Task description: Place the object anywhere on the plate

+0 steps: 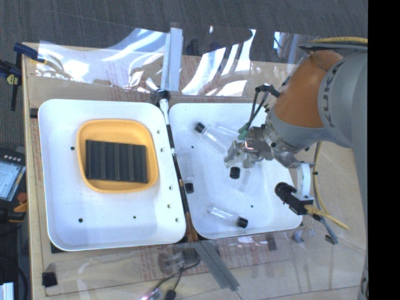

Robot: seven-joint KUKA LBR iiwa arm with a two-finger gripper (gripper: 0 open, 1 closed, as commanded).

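A yellow plate (116,134) with a dark ridged centre lies in the left bin (56,217). Three clear vials with black caps are in the right bin (206,230): one at the upper left (209,133), one near the front edge (226,216), and one in the middle (235,172). My gripper (240,157) hangs low over the middle of the right bin, directly above the middle vial, whose black cap shows just below it. The wrist hides the rest of that vial.
A black ridge (175,161) separates the two bins. The grey arm with its orange band (306,99) covers the right bin's right side. Crinkled clear plastic sheet (125,61) lies behind the bins, and cables (319,211) trail at the right.
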